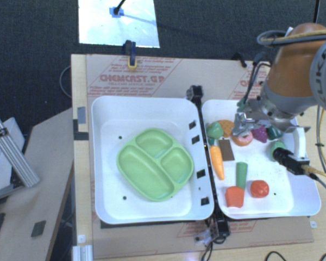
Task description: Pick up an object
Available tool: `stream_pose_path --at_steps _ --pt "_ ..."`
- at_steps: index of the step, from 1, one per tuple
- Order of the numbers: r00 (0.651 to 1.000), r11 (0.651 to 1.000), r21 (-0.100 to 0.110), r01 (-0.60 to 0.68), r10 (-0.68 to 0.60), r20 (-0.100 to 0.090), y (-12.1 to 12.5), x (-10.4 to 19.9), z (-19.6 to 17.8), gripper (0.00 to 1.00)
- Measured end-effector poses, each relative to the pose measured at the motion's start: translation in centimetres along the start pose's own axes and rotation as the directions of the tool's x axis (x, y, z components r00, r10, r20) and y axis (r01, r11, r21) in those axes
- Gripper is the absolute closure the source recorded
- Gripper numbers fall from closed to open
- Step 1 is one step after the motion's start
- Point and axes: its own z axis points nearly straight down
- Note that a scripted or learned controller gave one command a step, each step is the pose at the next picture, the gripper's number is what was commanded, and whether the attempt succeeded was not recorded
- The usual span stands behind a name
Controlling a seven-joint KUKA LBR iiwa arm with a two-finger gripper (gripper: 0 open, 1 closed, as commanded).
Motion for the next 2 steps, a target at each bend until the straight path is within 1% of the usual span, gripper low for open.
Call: stream_pose_path --at_steps 1,2 --pt "1.000 1.000 0.000 0.000 0.000 0.000 -1.5 5.3 2.1 1.00" --pt "1.000 1.000 0.001 -0.001 0.001 0.000 -2.5 8.4 2.3 1.00"
